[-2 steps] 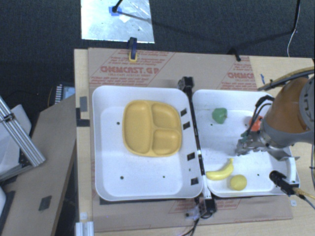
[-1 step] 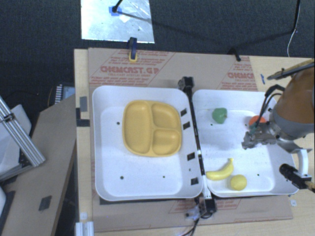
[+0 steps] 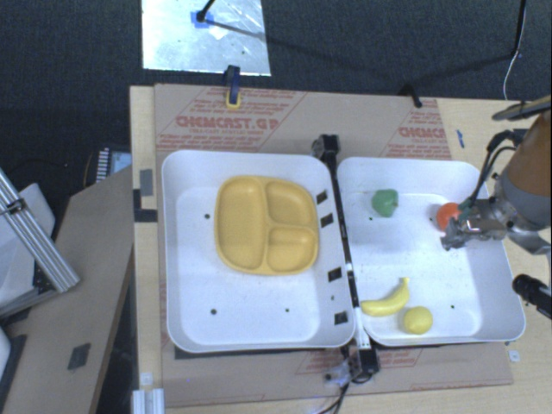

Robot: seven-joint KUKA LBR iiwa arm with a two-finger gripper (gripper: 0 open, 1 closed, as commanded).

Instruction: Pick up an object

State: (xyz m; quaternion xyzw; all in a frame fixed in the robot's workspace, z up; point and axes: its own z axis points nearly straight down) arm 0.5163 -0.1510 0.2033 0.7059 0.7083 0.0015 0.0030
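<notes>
The orange ball (image 3: 446, 215) was the thing nearest to the pincer (image 3: 460, 233), so I judged it to be the object of this pick. It lay in the right bin (image 3: 496, 317), at the right side of the frame, close to the bin's far right wall. It looked small, round and smooth. I think it was light and probably a little slippery, so it could roll away if it was pushed from one side. The best hold would be across its middle, with one finger on each side.

The pincer stood just beside the ball, a little lower and to the right in the frame, and seemed to touch it or almost touch it. I could not tell whether its fingers were apart or together, because the dark metal parts ran into each other. Nothing was clearly seen between them, so I would not say that it held the ball.

In the same bin were a green piece (image 3: 385, 202) higher up, and a banana (image 3: 385, 299) and a lemon (image 3: 417, 320) near the lower edge, well apart from the pincer. The left bin (image 3: 194, 317) carried a yellow divided plate (image 3: 264, 224).
</notes>
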